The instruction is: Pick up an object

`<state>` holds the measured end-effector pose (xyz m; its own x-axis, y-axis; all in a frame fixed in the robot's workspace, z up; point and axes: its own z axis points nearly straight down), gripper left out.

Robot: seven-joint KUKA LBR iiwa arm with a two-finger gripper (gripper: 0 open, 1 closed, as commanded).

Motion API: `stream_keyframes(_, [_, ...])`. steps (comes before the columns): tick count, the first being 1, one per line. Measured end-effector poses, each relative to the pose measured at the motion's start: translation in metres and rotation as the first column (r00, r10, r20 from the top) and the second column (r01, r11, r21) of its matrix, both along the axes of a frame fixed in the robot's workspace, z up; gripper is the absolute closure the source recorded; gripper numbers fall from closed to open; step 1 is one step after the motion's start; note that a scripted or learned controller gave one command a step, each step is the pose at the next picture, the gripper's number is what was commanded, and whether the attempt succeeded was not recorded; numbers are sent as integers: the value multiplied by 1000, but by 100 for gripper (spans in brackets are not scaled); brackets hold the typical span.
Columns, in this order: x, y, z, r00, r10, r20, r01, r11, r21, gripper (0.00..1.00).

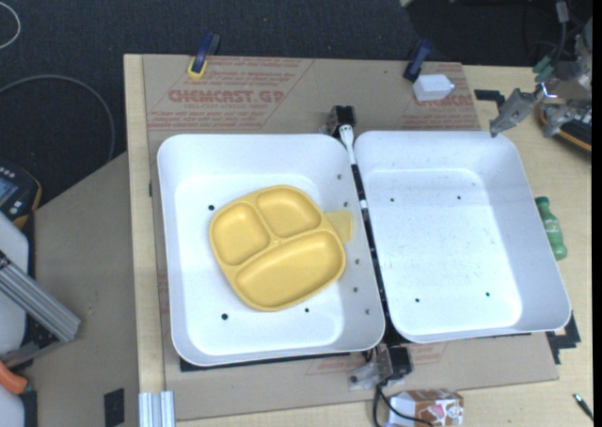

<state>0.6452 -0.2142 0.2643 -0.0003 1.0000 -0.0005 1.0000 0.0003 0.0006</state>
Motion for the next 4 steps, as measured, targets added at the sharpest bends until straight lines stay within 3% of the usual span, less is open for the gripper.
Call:
stream_keyframes(1, [-19,41,182,1000,6,22,-5,1000,-5,0])
stream_keyframes(2, [-66,93,260,1000,6,14,-6,1000,-1,0])
stream_keyframes(4, [-154,165,272,1000,4,-1,-4,1000,2,0])
